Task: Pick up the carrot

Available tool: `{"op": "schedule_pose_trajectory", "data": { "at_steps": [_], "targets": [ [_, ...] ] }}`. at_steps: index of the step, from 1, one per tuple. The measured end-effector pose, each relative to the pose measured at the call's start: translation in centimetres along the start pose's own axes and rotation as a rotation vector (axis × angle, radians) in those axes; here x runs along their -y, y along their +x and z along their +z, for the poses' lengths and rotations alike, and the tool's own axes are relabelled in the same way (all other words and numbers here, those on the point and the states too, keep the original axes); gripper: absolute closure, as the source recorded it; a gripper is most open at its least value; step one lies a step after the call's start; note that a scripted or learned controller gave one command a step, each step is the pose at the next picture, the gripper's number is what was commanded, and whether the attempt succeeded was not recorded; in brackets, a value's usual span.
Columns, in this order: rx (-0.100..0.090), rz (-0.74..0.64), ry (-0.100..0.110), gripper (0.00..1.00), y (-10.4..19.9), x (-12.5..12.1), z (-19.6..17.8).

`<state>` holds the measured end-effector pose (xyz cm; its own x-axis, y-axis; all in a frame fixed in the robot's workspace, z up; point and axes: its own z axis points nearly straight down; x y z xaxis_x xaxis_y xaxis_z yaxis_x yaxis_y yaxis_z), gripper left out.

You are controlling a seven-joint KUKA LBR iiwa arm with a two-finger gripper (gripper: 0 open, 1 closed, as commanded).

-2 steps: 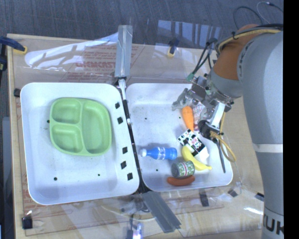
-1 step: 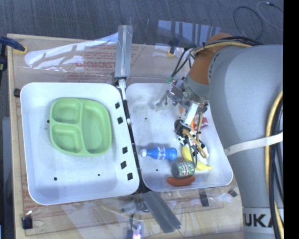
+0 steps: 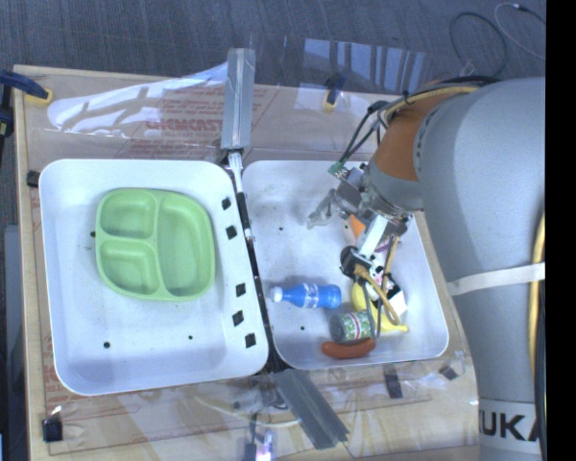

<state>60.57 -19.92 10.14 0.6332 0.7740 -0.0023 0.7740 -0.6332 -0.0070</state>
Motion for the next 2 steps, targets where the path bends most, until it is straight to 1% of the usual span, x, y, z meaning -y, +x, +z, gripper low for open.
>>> {"op": "schedule_pose_trajectory", "data": {
  "at_steps": [1,2],
  "targets": [
    [0.000,-0.006,0.005,1.00,0.1,0.1,-0.9],
    [-0.001,0.066,-0.001,1.00,-3.6,3.7,-8.1]
  ]
}}
